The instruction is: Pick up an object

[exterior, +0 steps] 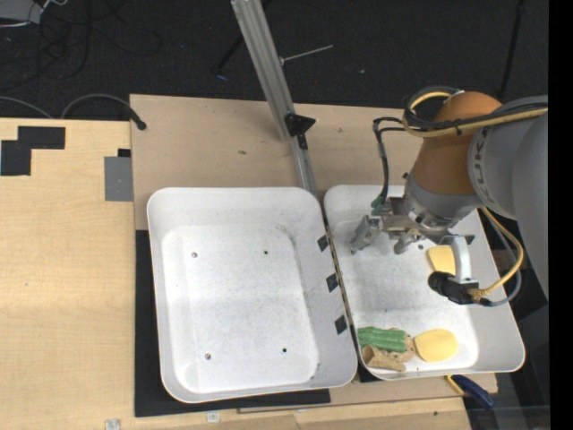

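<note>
White plastic forms the two shallow bins on the bench: the left bin (179, 231) and the right bin (376, 294), set side by side with their inner rims touching, where three small black clips (331, 281) sit along the join. Grey arm (501, 164), with its orange band (452, 141) above the wrist, reaches in from the right and hangs over the upper half of the right bin. Its gripper (385, 236) points down toward the bin floor, the two metal fingers (363, 234) spread apart with bare white floor visible between them; nothing is held.

Objects in the right bin: a yellow block (440, 260) lies near the right wall, just beside the wrist and partly hidden by a black fitting and cable. Along the near rim lie a green toy (383, 338), a tan piece (387, 358) touching its lower edge, and a round yellow piece (436, 345) just to their right. All three are well apart from the gripper.

Behind the bins a slanted aluminium rail (269, 70) rises from a black bracket on the brown board (206, 141). Pale wood table (63, 267) lies to the left.
</note>
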Tool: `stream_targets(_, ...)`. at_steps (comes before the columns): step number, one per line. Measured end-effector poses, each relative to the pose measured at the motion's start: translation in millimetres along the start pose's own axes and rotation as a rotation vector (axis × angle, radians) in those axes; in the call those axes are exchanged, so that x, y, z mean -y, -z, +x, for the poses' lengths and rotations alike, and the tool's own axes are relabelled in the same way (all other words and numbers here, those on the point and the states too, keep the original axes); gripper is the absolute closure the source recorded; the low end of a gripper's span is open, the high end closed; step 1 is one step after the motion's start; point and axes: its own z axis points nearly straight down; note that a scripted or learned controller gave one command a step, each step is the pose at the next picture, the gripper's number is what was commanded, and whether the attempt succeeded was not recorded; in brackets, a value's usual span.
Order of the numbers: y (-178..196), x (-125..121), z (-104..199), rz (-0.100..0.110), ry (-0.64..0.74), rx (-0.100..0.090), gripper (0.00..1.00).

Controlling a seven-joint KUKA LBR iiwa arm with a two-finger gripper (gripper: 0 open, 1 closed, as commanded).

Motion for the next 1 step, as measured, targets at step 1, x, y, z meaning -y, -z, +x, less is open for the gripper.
stream_targets(1, 13.7, -0.6, -2.3, -0.005, -0.007, 0.000, 1.00)
